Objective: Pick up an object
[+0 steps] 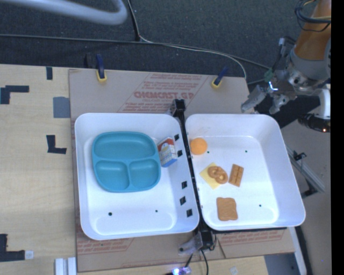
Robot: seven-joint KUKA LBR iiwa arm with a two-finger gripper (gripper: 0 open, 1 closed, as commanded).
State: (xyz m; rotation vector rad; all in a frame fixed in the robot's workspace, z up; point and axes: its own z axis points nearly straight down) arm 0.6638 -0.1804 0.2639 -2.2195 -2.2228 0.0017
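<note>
**Gripper parked high, nothing picked yet**

Gripper (264, 100) hovers spread open and empty beyond the right bin (279, 161); it must descend. Inside lie toast (227, 208), a cracker (236, 175), a pretzel (217, 173) and an orange ball (198, 146).

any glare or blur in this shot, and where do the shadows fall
In the camera view, soft glare washes the floor of the right bin near the toast slice; the pale bar across the top left is blurred, as is the gripper slightly; the blue tray and orange ball look sharp, with faint shadows hugging them.
</note>
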